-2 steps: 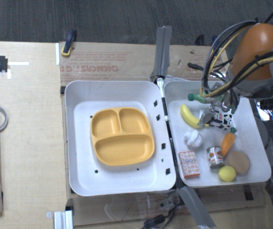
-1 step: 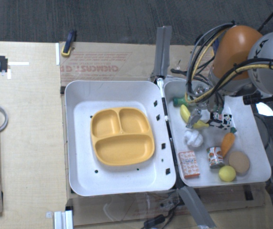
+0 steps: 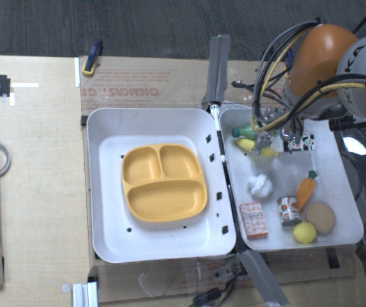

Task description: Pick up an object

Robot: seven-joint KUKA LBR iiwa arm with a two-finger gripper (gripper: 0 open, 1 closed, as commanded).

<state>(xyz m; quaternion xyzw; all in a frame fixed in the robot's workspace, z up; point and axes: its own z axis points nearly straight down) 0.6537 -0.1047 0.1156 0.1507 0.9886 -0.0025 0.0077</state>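
Nearest the camera, along the right bin's (image 3: 355, 235) front edge, sit one small red-and-white carton (image 3: 253, 220) at about seven o'clock and one lemon (image 3: 305, 233) at five o'clock, the lemon touching a tan egg-shaped object (image 3: 321, 217) just behind it. One small can (image 3: 289, 210) stands beside the lemon, with one toy carrot (image 3: 306, 192) leaning against it. One crumpled white object (image 3: 259, 185) lies near the bin's centre.

At eleven o'clock in that bin the gripper (image 3: 264, 139) hangs low over a yellow object (image 3: 246, 144) and a green one (image 3: 241, 132) — cables hide the fingers, so whether they are spread or closed cannot be told.

One yellow three-compartment plate (image 3: 164, 183) sits mid-floor in the left bin (image 3: 99, 190).
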